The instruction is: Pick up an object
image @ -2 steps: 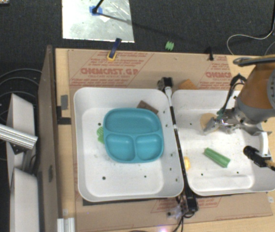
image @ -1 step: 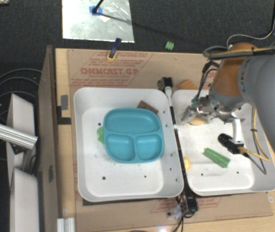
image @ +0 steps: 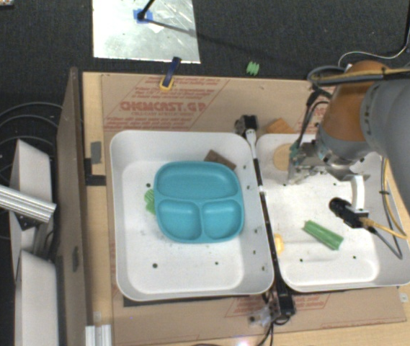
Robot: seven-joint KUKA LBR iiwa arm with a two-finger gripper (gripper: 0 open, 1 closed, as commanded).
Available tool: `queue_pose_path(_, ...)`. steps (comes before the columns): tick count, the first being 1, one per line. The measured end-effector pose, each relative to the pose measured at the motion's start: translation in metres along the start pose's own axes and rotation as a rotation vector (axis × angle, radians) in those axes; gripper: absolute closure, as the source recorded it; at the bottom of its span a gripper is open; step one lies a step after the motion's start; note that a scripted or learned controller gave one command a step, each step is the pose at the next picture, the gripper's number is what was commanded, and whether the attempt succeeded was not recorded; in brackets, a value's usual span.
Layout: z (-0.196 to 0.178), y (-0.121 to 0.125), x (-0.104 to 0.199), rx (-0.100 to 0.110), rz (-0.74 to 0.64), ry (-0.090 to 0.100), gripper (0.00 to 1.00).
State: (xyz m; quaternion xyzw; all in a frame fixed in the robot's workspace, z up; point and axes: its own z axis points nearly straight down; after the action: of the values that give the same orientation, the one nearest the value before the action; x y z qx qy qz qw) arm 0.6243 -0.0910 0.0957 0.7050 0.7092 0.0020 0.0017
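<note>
Arm: the grey arm with the orange band [image: 377, 114] reaches in from the right, with its two-finger gripper [image: 296, 170] low over the upper left part of the right shallow white bin [image: 392, 265]
Jaw state: cannot tell, since the gripper's tip is small and dark against the bin floor; nothing can be seen held in it
Nearest candidate: a pale tan round piece [image: 282, 156] in that bin's upper left corner, just beside the gripper on its left; whether they touch is unclear
Other candidates: a green oblong block [image: 323, 235] lying flat and slanted in the lower middle of the same bin, well apart from the gripper; a small yellow piece [image: 279, 245] against the bin's left wall
Left bin: the left shallow white bin [image: 129, 215] holds a teal divided plastic plate [image: 197, 200], with a brown flat piece [image: 219, 158] at its upper right corner
Step in hand: probably lining up on the tan piece; nothing is lifted yet
Doing it well: centre the gripper over the piece rather than beside it, stay clear of the corner walls, go straight down, close only once the piece sits between the jaws, then lift vertically
Fallback: the green block has open floor all round and could be gripped across its narrow sides
</note>
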Motion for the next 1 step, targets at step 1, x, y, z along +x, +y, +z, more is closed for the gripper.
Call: queue_pose_path(1, -0.1069, -0.0235, 0.0001, -0.004, 0.003, -0.001, 1.00)
